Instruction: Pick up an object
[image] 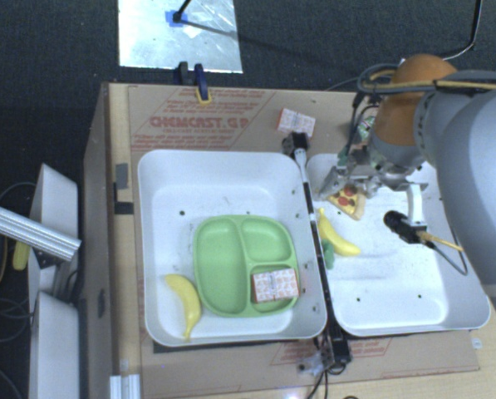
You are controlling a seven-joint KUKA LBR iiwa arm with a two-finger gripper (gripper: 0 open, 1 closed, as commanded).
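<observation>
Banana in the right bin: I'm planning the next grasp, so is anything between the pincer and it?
Yes: a small orange-and-red toy lies right by the pincer, between it and the banana.

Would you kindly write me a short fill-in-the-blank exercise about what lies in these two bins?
The green plate lies in the bin on the view's ___.
The patterned box rests on the ___.
The gripper is above the other bin, on the view's ___.
Missing words: left; plate; right.
</observation>
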